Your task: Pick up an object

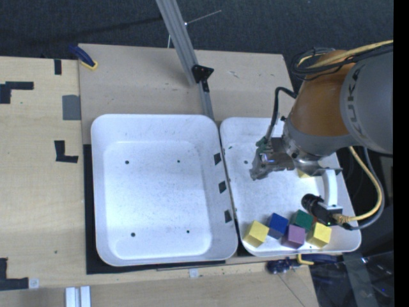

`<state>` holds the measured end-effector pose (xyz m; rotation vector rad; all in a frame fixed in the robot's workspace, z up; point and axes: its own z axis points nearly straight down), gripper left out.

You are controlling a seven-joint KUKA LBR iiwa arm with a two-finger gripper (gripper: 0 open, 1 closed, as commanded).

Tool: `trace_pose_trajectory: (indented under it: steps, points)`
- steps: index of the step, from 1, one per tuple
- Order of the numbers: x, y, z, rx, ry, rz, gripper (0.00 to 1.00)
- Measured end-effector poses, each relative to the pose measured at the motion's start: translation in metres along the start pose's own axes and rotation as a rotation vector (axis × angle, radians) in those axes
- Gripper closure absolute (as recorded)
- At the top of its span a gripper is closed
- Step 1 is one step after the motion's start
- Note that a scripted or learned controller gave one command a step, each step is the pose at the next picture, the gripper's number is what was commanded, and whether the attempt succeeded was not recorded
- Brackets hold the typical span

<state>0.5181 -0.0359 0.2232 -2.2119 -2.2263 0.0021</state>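
Several small blocks lie bunched at the near edge of the right bin (246, 139): a yellow block (257, 233), a blue block (278, 224), a purple block (296, 235), a green block (301, 220) and a second yellow block (321, 234). My gripper (263, 166) hangs over the middle of that bin, up and to the left of the blocks and apart from them. Nothing shows between its fingers.
The left bin (102, 171) lies beside the right one, sharing a raised rim. A slanted metal pole (185, 43) with a black clamp runs down to the bins' far junction. The arm's orange-banded body and cables cover the right bin's far right side.
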Motion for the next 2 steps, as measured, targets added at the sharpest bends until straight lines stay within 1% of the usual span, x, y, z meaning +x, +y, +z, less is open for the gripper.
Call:
trace_pose_trajectory:
  steps: [1, 2]
  points:
    - [0.063, -0.001, -0.007, -0.002, 0.001, -0.002, 1.0]
    - [0.117, 0.002, -0.017, -0.002, 0.0, -0.002, 1.0]
